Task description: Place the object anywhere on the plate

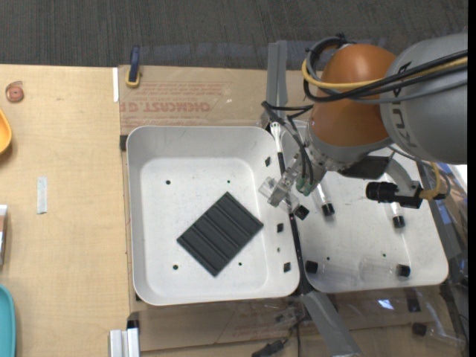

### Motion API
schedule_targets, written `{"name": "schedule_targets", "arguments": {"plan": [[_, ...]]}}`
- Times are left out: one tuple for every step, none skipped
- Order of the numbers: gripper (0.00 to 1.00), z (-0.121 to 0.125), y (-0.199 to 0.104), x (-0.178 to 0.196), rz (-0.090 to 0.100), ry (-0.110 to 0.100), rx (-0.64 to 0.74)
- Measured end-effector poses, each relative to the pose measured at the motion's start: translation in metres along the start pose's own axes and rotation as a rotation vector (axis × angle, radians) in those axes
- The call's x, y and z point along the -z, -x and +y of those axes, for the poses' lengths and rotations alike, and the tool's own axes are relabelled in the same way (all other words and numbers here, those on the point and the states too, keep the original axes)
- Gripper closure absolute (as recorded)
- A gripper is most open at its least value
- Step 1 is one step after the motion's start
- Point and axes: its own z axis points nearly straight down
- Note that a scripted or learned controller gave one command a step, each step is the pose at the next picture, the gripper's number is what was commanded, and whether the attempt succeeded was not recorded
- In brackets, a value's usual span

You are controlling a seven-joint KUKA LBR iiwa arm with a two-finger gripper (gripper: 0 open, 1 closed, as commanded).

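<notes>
A dark grey ribbed rectangular plate (221, 233) lies flat and turned at an angle in the middle of the left bin (149, 199). My gripper (282, 192) hangs over the right rim of that bin, at the seam with the right bin (431, 251), just up and right of the plate's nearest corner. A small green patch (305, 187) shows close to the gripper's body; I cannot tell whether it is a held thing. The orange wrist band (357, 95) and the arm hide much of the right bin's back part.
Small black pegs (327, 210) stand in the right bin's floor. A faint clear shape (372, 268) lies near that bin's front. Brown cardboard (193, 99) lies behind the bins, and the wooden bench (59, 199) spreads to the left.
</notes>
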Motion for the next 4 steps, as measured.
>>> {"name": "schedule_targets", "arguments": {"plan": [[1.00, -0.051, 0.004, 0.000, 0.000, 0.001, 0.269], [1.00, 0.037, 0.023, 0.001, -0.003, 0.003, 0.697], [1.00, 0.011, 0.028, 0.092, -0.004, 0.003, 0.959], [1.00, 0.029, -0.044, 0.037, -0.001, 0.002, 1.124]]}}
